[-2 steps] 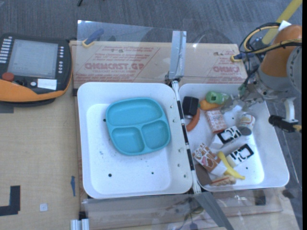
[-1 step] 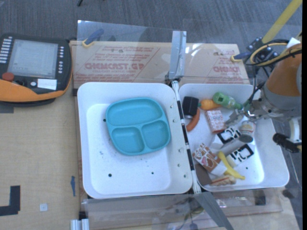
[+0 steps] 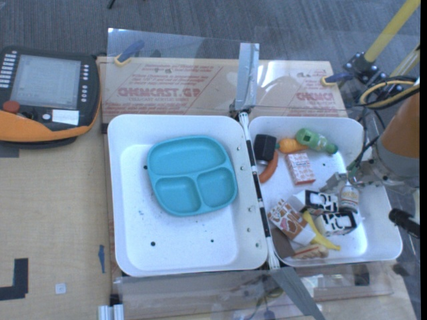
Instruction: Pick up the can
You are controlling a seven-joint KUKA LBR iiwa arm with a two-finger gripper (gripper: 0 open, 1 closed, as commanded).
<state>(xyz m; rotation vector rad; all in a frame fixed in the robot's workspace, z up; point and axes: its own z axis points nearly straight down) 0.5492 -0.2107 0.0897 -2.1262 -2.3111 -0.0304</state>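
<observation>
- Looking down on two shallow white bins side by side: left white bin (image 3: 127,199) and right white bin (image 3: 383,245).
- Got just a teal three-compartment plastic plate (image 3: 192,175) in the left one, lying flat around the middle.
- Way messier on the right. Spotted the small metallic can (image 3: 348,196) standing near that bin's right side, about halfway down, hemmed in by clutter.
- Reaching in from the right: grey arm with the orange band (image 3: 403,139), with the two-finger gripper (image 3: 347,179) sitting right above and against the can.
- Honestly can't tell whether the gripper is open or closed, or whether it's got the can at all. Too small and busy there.
- Just below the can: black-and-white patterned block (image 3: 337,222), touching a yellow banana-shaped toy (image 3: 319,232).
- Left of that, a small brown-and-white printed carton (image 3: 288,219), tilted.
- Further up the bin: red-and-white flat box (image 3: 301,168), green plastic bottle (image 3: 313,139) on its side, little orange rounded piece (image 3: 288,145) and a black block (image 3: 265,147) near the left wall.
- Off to the far left on the bench, well apart from the bins: grey-and-orange handheld control pendant with a screen (image 3: 47,95).
</observation>
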